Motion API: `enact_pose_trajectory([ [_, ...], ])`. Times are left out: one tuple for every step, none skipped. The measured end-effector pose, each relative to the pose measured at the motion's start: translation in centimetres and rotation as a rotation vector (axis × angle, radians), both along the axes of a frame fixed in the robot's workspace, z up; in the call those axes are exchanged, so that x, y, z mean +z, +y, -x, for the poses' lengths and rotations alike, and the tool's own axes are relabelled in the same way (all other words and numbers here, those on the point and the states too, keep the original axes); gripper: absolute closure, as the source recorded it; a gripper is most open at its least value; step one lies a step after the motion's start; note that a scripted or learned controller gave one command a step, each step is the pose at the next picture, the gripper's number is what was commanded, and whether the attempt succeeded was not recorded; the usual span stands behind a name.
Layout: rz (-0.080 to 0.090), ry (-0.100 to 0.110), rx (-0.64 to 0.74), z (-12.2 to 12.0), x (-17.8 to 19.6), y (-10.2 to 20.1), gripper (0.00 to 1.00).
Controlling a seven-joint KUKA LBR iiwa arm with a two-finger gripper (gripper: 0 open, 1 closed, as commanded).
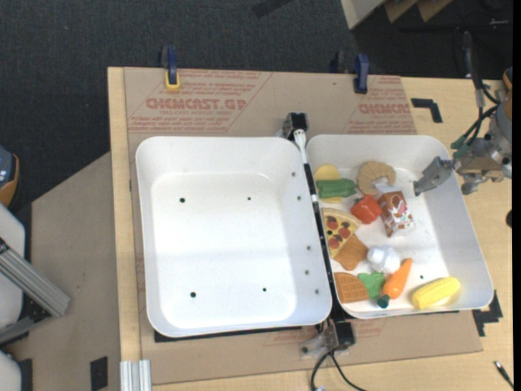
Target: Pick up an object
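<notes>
Dark carpet floor [81, 23] surrounds the brown paper-covered bench [236, 96].

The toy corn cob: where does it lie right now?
The corn cob lies in the right bin, near its front right corner, just right of the carrot.

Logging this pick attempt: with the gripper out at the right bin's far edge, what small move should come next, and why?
Probably a short move inward and down toward the red-and-white packet. The gripper sits over the right bin near its upper right rim, beside the toy food and holding nothing. The packet lies closest, with bare bin floor on its right side.
</notes>
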State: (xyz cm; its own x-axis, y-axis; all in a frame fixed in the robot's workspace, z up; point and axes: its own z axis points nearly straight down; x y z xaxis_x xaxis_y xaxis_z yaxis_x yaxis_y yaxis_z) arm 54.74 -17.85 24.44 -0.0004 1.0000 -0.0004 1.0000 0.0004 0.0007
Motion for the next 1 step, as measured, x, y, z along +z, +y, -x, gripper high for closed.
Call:
enact_pose_trajectory([
  [-0.002,0.005,0.001,-4.24,-16.72,1.77,0.0],
])
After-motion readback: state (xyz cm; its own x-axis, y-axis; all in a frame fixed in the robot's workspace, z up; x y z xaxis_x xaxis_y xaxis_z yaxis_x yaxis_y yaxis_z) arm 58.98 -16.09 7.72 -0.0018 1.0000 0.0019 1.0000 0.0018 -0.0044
